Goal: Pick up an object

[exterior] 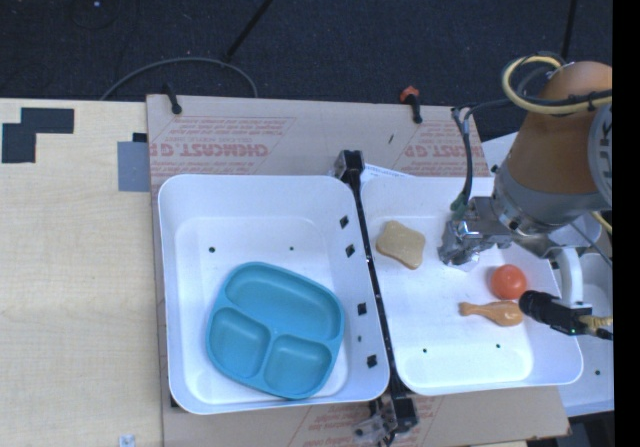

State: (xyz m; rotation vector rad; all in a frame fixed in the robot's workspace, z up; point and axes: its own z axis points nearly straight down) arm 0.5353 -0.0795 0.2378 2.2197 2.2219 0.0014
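Hand (458, 253) just right of tan piece (401, 244)

Two bins (190, 225), one blue tray (275, 330) (three-part), three small objects (401, 244).

Blue tray (275, 329), tan sponge (401, 244), orange ball (508, 281), white bins (190, 197)

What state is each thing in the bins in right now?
blue divided plate: flat in left bin, nothing on it
tan bread piece: lying loose in right bin
orange ball: resting in right bin
tan drumstick toy: lying on its side
gripper: low over right bin
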